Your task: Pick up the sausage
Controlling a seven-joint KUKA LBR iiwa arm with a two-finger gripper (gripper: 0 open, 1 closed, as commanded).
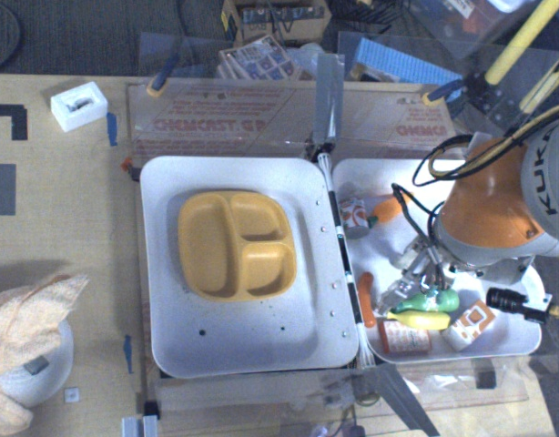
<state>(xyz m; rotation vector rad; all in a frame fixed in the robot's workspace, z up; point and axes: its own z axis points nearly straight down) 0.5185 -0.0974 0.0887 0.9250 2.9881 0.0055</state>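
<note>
The sausage (366,299) is a thin reddish-orange stick lying lengthwise against the left wall of the right bin (525,340). My gripper (410,283) hangs low in that bin, just right of the sausage and a short gap from it. It sits directly above a green item (441,300) and a yellow item (423,320). Nothing shows as held by it. The orange band and grey wrist (487,212) rise behind it to the right.
A carrot-like orange piece (386,209) and a small can (354,213) lie at the right bin's back left. A red-labelled pack (405,338) and a white carton (469,324) crowd its front. A yellow divided plate (236,244) sits in the left bin (170,335).
</note>
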